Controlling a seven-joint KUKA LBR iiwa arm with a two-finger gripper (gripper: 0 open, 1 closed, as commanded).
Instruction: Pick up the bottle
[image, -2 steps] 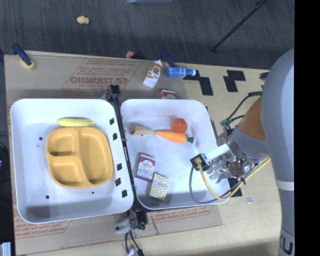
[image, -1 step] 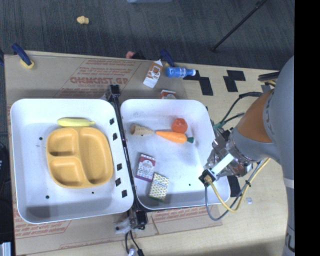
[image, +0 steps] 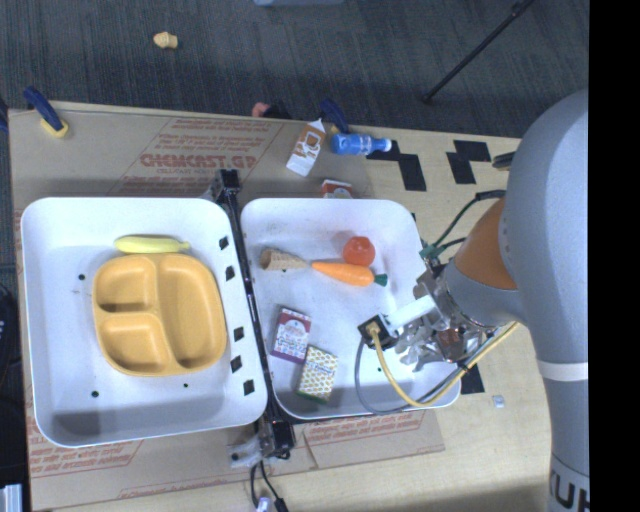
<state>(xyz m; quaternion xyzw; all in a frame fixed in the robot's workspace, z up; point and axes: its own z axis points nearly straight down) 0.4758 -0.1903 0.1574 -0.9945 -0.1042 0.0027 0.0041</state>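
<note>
The tool (image: 425, 340) is seen low over the right side of the right bin (image: 400, 215), amid cables and a yellow hose; whether it is apart or together cannot be told, and nothing is seen gripped in it. Just beside it, toward the bin's middle, a carrot (image: 343, 272) and a tomato (image: 359, 250) are found, with two small cartons (image: 292, 334) nearer the lower left corner. In the left bin (image: 40, 230) a yellow divided plate (image: 158, 312) and a banana (image: 152, 244) are laid. The bottle (image: 357, 145), blue with a white cap, lies on its side on the surface (image: 120, 140) beyond the far rim of the right bin, well apart from the tool. For the step to be done well, the tool should probably be lifted clear of the rim, carried over the far wall, and lowered across the bottle's narrow width, so that rolling is prevented.
</note>
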